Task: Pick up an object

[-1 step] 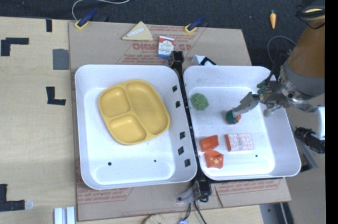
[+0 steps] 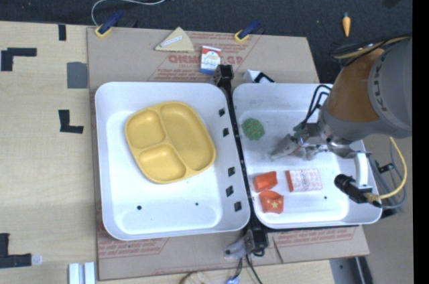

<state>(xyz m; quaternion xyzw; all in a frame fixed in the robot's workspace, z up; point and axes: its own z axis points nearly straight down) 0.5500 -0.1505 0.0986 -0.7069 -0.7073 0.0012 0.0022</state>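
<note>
The hand (image 2: 278, 153) sits low over the right bin (image 2: 268, 96), tips pointing toward the divider between the bins. Whether it is spread or pressed together can't be told at this angle, and nothing is visibly held.

Candidate objects, all placed relative to the hand:
- green lump (image 2: 253, 128): just up and toward the divider, closest.
- white patterned packet (image 2: 303, 180): just below, toward the near rim.
- orange block (image 2: 265, 181): below, beside the packet.
- red piece (image 2: 271, 202): further below, near the bin's front wall.

The yellow divided plate (image 2: 169, 140) lies in the left bin (image 2: 107, 162), well apart from the hand.

Risks, as a judgement:
- The hand is between the green lump and the packet, not over either, so closing here likely grabs air.
- The green lump looks small and round and could roll or get nudged toward the divider.
- The packet is flat, so tips may slide over it or scrape the bin floor.
- The orange block and red piece lie close together, so going for one may bump the other.
</note>
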